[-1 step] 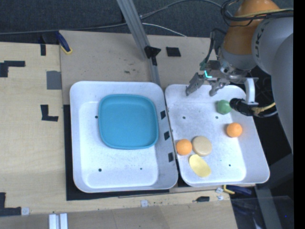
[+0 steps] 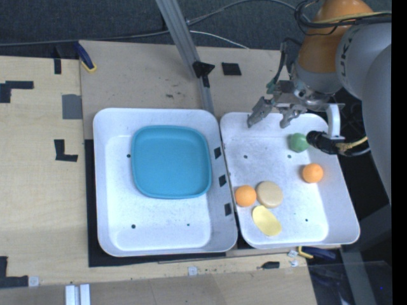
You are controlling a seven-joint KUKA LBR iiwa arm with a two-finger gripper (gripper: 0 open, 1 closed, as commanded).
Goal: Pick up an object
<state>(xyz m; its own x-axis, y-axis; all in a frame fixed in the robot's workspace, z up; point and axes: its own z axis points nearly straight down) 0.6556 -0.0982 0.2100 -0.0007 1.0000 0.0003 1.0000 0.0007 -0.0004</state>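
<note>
My gripper hangs over the far edge of the right bin, its two grey fingers spread apart with nothing between them. A green ball lies just right of and below the fingers. Further toward the near side rest an orange ball, a second orange ball, a beige round piece and a yellow oval piece. The last three sit close together, near the bin's front left.
The left bin holds a blue square plate. A metal pole slants over the bench behind the bins. The arm's body and black cables crowd the right bin's far right corner.
</note>
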